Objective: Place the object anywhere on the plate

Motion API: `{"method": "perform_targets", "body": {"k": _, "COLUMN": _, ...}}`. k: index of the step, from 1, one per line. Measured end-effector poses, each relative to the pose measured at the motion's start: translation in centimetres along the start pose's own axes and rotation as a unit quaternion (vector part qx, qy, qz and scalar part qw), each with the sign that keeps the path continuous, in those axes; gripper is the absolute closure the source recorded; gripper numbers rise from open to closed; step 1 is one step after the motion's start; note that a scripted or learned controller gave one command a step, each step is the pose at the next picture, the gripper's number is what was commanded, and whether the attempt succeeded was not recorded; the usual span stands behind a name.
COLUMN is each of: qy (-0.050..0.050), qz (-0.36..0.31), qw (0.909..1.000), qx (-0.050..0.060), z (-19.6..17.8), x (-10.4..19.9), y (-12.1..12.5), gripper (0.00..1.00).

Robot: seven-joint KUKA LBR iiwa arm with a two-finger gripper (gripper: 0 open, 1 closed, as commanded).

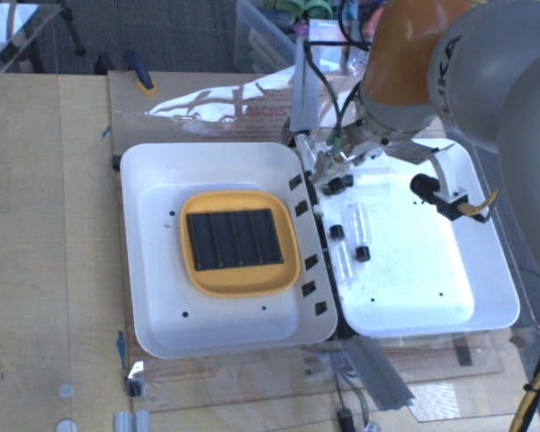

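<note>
The gripper (331,167) stands low at the far left corner of the right bin (432,273), close to the wall shared with the left bin (153,210). The wrist covers it from above, so I cannot tell if it is spread or pressed together, and I see nothing held in it.

Just on its near side lies a small black piece (340,184). A little nearer lie two clear tubes (355,221) with black caps, side by side on the white floor, apart from the gripper. I judge that one of these things is the object to move; which one is meant I cannot say.

The yellow plate (238,283), with a dark ribbed middle, sits in the centre of the left bin and carries nothing.

The step in hand seems to be the pick. The next move calls for a secure hold, then a lift high enough to pass over the wall, and travel left to above the plate.
</note>
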State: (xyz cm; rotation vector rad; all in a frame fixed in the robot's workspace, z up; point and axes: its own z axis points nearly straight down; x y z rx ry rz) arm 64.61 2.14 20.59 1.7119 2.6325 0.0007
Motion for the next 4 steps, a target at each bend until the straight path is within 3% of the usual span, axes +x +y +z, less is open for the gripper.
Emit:
{"method": "perform_targets", "body": {"k": 1, "qy": 0.001, "qz": -0.078, "qw": 0.9969, "qx": 0.001, "z": -0.6, "x": 4.4, "y": -2.2, "gripper": 1.00}}
{"method": "perform_targets", "body": {"k": 2, "qy": 0.001, "qz": -0.223, "qw": 0.9747, "qx": 0.001, "z": -2.0, "x": 9.5, "y": -4.4, "gripper": 1.00}}
{"method": "perform_targets", "body": {"k": 3, "qy": 0.001, "qz": -0.225, "qw": 0.9744, "qx": 0.000, "z": -1.0, "x": 13.6, "y": -2.6, "gripper": 1.00}}
{"method": "perform_targets", "body": {"k": 4, "qy": 0.001, "qz": -0.225, "qw": 0.9745, "qx": 0.000, "z": -1.1, "x": 13.6, "y": -2.6, "gripper": 0.00}}
